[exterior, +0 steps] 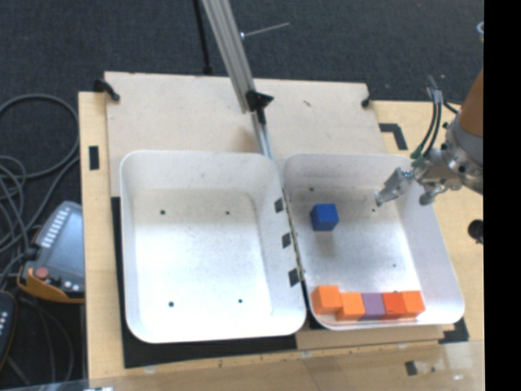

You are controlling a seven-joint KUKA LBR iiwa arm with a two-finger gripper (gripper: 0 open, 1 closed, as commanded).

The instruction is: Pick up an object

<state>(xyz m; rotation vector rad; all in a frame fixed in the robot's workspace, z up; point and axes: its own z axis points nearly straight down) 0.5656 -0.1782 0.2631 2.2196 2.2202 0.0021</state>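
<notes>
While the hand [404,187] hovers, a blue cube [324,217] sits apart.

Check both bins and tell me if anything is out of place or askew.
Nothing looks spilled or damaged. The blue cube sits alone, apart from the row of orange and purple blocks lined along the right bin's near wall. The gripper hovers over that bin's far right side.

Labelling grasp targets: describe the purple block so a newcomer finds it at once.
Look at the right bin, the one the arm reaches over. Along its near wall sits a tight row of small blocks. The purple block is in the middle of that row, the only one not orange, with two orange blocks on each side.
</notes>
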